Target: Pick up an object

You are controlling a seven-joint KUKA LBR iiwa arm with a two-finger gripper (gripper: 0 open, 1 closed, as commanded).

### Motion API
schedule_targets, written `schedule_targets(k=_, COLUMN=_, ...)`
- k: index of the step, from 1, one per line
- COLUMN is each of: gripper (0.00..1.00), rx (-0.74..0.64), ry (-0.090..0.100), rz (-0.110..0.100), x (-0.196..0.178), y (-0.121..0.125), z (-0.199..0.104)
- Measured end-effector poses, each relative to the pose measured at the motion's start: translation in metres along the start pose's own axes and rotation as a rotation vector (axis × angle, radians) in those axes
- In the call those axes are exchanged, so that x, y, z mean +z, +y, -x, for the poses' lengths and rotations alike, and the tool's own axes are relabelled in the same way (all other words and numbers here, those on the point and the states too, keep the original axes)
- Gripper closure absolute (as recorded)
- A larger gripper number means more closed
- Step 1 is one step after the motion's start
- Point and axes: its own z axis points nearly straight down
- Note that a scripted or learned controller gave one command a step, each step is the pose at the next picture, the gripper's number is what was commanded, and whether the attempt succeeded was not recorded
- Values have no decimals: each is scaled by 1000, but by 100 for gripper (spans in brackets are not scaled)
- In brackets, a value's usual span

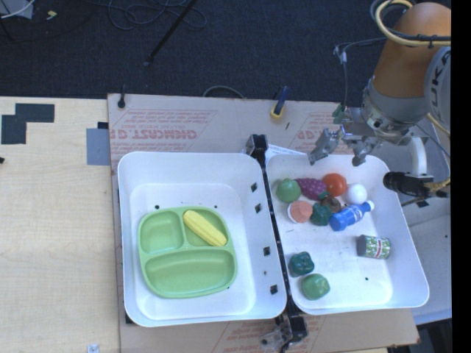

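End effector is seen spread open with nothing between the fingers, hovering over the upper rim of the right bin, upper right of frame. Nearest candidates sit just below: red ball, purple grapes, white ball. Cluster is tight; the isolated can at right is judged the cleaner grasp.

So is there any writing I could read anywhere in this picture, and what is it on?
Red print on the cardboard sheet under the bins: upside down and blurred, not readable with confidence.
Label on the small can in the right bin: too small to read.
Blue bottle: no legible text.
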Motion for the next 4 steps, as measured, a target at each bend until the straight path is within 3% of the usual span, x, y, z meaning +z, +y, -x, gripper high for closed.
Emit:
schedule_targets(k=1, gripper=0, rx=-2, ry=-1, rz=13, x=-8, y=2, z=0)
schedule_targets(k=2, gripper=0, rx=-5, ry=-1, rz=8, x=39, y=10, z=-5)
schedule_targets(k=4, gripper=0, rx=-2, ry=0, rz=7, x=163, y=-2, z=-17)
